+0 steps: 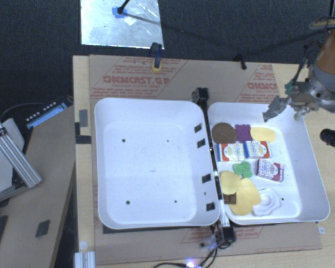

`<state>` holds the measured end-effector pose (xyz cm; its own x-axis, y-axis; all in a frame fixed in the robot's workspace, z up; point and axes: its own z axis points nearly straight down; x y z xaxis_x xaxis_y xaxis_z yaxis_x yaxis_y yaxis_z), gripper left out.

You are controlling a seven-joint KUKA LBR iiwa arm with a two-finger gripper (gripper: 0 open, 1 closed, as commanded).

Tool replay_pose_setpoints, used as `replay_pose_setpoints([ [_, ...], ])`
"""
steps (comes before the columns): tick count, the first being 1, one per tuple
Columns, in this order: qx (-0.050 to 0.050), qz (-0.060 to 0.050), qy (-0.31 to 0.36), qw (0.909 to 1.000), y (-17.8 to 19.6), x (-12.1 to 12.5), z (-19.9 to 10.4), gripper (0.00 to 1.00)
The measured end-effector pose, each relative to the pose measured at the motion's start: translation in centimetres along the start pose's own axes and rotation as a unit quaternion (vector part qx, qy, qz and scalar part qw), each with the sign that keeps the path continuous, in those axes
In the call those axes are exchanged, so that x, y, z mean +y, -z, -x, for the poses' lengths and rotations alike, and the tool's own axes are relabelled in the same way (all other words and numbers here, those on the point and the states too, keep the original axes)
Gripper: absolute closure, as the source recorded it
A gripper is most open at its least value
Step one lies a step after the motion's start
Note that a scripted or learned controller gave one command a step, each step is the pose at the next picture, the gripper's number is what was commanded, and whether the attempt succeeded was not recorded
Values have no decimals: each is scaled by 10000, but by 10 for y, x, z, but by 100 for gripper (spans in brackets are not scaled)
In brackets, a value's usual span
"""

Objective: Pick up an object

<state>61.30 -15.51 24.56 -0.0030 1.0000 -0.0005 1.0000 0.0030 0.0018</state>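
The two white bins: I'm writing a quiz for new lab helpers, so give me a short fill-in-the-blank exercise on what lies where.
1. All the small objects lie in the ____ shallow white bin.
2. The round brown disc lies beside a small ____ block.
3. The arm's pincer hovers over that bin's ____ edge.
4. The small green lumpy piece lies just above a big ____ flat piece.

Missing words: right; purple; far; yellow
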Motion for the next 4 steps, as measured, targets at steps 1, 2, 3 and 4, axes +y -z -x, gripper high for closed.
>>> replay_pose_setpoints([
  [1,18,-47,-7,10000,-80,-40,-29,0],
  [2,18,-35,9,10000,-165,-67,-67,0],
  [3,2,2,-2,10000,-151,-64,-65,100],
  [4,16,79,62,9999,-54,23,-160,100],
])
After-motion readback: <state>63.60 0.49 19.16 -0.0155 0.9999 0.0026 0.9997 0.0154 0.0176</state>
